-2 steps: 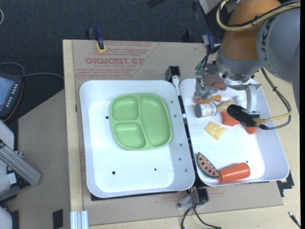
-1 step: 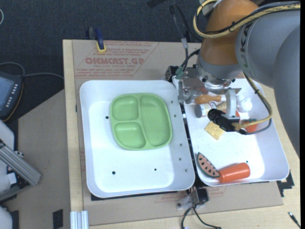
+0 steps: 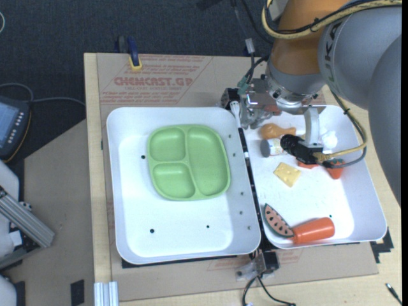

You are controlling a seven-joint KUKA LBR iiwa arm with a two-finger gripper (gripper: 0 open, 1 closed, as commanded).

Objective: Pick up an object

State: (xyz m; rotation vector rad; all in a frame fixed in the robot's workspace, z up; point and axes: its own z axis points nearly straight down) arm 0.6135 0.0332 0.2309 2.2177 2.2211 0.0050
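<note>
White bins: two smooth, shallow plastic trays side by side on the bench [image 3: 159, 81]. The left bin [image 3: 127, 183] carries a green plate [image 3: 189, 162] with compartments, and the right bin [image 3: 338, 199] holds the loose pieces.
Claw: the claw [image 3: 254, 111] hangs over the right bin's 11 o'clock corner, close to the wall between the bins. I cannot tell whether it is spread or pressed together.
Nearest target: a tan lump [image 3: 271, 131], rounded and matte, lies just at the claw's 4 o'clock.
Other pieces: a yellow wedge [image 3: 286, 173] with flat faces lies near the bin's centre. A thin curved melon slice [image 3: 277, 220] is at 7 o'clock. A smooth orange tube [image 3: 313, 230] is at 6 o'clock.
Doing it well: I judge the lump the best pick. Shift toward 4 o'clock, centre over it, descend straight and close across its narrow width, clear of the wall.
Risk: the tube probably rolls and the slice lies too flat.
</note>
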